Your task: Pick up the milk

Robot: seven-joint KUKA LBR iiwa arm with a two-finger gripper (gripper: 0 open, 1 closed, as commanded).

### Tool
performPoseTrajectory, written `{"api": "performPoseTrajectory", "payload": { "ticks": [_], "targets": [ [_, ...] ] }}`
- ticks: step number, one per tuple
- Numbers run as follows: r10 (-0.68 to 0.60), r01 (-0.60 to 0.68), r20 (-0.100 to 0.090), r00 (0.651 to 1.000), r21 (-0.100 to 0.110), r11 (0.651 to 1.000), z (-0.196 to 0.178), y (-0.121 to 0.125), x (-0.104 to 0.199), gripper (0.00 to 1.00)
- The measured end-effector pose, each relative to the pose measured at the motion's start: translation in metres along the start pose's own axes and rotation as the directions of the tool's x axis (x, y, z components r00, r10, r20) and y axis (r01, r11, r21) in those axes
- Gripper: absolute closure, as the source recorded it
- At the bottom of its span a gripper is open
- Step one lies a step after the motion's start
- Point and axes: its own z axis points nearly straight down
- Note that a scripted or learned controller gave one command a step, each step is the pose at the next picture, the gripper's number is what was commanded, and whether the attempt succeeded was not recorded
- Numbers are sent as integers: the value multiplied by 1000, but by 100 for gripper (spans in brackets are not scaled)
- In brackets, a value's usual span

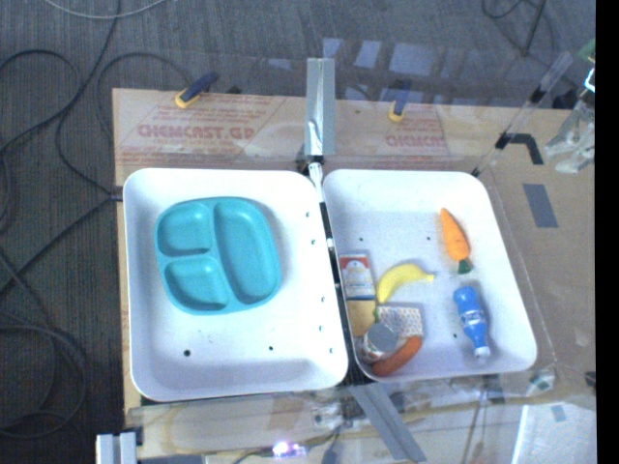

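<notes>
Milk [357,276] lay flat at the right bin's [503,222] left wall, touching the banana [403,279], so I judged a top grasp tight. Gripper [573,143] hung off right; I couldn't tell its state.

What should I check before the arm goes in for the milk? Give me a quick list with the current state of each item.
1. Milk located: ok. The milk carton lies in the right bin, at its left wall.
2. Top of the carton clear: ok, nothing lies over it.
3. Room around it: not ok. The banana sits close on its right and the bin wall on its left.
4. Other clutter: ok. The carrot and the blue bottle lie well apart from the carton.
5. Left bin: ok. It holds the blue divided plate, away from the pick.
6. Gripper ready: cannot tell.
</notes>
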Motion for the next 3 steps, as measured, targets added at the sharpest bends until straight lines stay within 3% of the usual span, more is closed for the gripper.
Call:
{"api": "performPoseTrajectory", "payload": {
  "ticks": [1, 2, 3],
  "targets": [
    [-89, 89, -1, 996, 4, 996, 113, 20, 18, 100],
    [105, -105, 0, 995, 1, 995, 0, 61, 38, 100],
    [203, -203, 2, 979, 3, 979, 88, 15, -9, 100]
  ]
}}
